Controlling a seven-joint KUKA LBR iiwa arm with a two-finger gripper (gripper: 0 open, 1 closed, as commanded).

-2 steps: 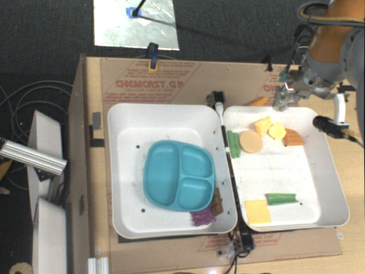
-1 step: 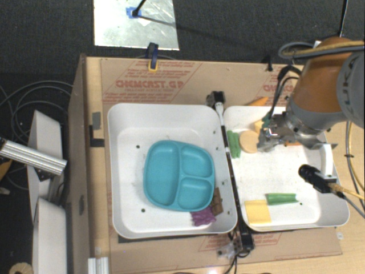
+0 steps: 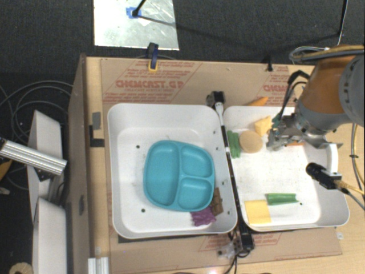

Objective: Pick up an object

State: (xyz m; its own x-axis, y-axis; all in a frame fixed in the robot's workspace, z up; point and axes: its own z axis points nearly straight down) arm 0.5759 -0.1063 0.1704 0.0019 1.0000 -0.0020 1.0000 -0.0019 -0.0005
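the tool (image 3: pixel 275 137) hung low over the far end of the right bin (image 3: pixel 333 213), reaching in from the right, and from where i stood i could not tell how it was set or whether it had anything. just beside it sat a pale yellow wedge (image 3: pixel 262 125) and a round tan piece (image 3: pixel 250 141), with a green strip (image 3: pixel 234 144) against that bin's left wall. toward that bin's near end lay a yellow block (image 3: pixel 258 212) and a green pod (image 3: pixel 280 198). the left bin (image 3: pixel 128 153) held a teal divided plate (image 3: pixel 178 175), with purple (image 3: pixel 200 217) and brown (image 3: pixel 217 203) bits at its near edge.
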